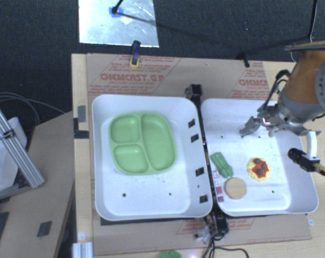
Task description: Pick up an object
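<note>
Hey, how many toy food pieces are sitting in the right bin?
3. A green piece lies by the bin's left wall, a tan round piece just below and right of it, and a yellow piece with red spots toward the middle. The arm could be hiding more.

The arm (312, 85) is cut off by the right edge, so its upper links lie out of sight; its gripper (252, 127), low over the right bin (291, 200), is too small and blurred to tell how the fingers stand. The small round yellow item (258, 168) with red and dark marks is too small to identify; a green object (169, 254) is cut off by the bottom edge; the metal frame (9, 144) runs out at the left edge.
</note>
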